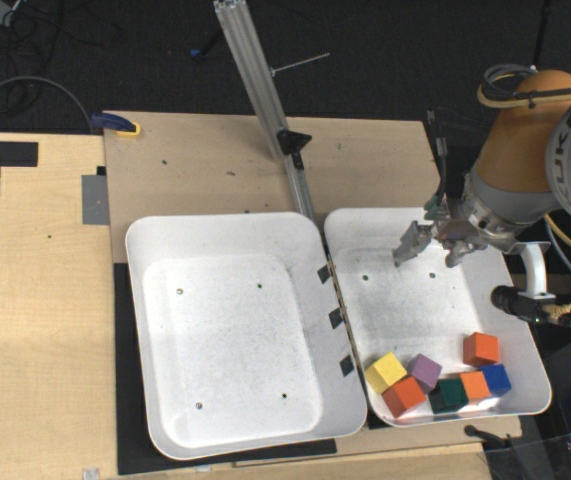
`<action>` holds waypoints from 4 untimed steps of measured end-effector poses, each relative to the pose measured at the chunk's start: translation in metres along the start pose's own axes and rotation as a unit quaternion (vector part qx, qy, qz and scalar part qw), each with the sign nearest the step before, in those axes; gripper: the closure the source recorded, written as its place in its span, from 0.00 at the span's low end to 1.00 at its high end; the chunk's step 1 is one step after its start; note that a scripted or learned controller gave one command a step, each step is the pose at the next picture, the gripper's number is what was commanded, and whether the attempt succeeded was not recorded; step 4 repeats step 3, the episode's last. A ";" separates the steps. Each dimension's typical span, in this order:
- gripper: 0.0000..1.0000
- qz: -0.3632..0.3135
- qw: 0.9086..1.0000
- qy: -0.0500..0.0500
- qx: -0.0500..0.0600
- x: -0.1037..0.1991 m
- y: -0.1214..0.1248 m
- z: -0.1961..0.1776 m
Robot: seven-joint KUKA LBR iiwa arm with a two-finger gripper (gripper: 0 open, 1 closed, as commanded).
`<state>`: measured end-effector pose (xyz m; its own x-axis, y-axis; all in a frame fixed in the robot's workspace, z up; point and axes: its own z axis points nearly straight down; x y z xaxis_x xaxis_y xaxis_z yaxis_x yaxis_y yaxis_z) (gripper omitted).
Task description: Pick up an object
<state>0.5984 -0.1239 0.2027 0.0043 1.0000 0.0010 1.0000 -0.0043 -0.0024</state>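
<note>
Several small cubes lie clustered along the front edge of the right bin [395, 298]: a yellow cube [387, 370], a purple cube [425, 370], a red-orange cube [403, 396], a green cube [449, 395], an orange cube [475, 384], a blue cube [496, 379] and a further orange-red cube [481, 348]. My gripper [433, 248] hangs over the back part of the right bin, well behind the cubes. Its two fingers are spread apart with nothing between them.
The left bin [230, 333] sits beside the right one, joined by black clips along the shared rim. A slanted aluminium bar [265, 98] rises from behind the bins. The arm's orange band [520, 138] stands at the right.
</note>
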 end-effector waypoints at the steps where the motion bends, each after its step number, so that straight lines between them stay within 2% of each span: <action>1: 1.00 0.001 1.000 0.000 0.000 -0.001 0.000 -0.010; 2: 1.00 0.000 1.000 0.001 0.002 0.025 -0.071 -0.015; 3: 1.00 -0.002 1.000 -0.001 -0.004 0.017 -0.073 -0.092; 4: 1.00 -0.002 1.000 -0.001 -0.004 0.017 -0.073 -0.092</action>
